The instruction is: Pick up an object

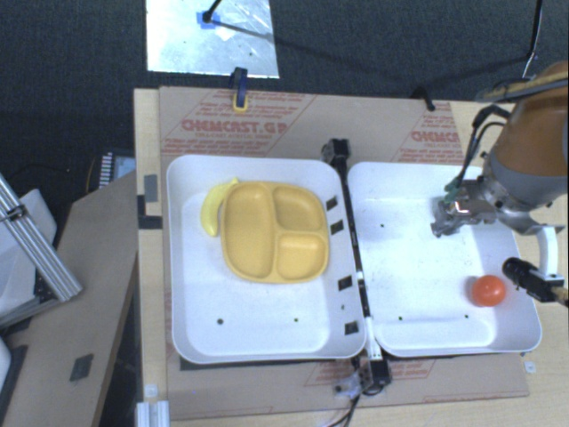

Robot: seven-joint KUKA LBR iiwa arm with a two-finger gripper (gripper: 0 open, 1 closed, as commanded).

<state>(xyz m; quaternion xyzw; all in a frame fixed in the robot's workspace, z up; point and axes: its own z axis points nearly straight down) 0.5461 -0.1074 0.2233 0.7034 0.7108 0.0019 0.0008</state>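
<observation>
You've got the gripper (447,218) over the right bin (418,327), finger state unclear, w/ orange ball (487,290) near it, toward the front.

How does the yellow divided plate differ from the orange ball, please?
The yellow divided plate is wide, flat and compartmented; the orange ball is small and round. The plate lies in the left bin, the ball in the right bin, nearer the gripper. Both rest untouched.
</observation>
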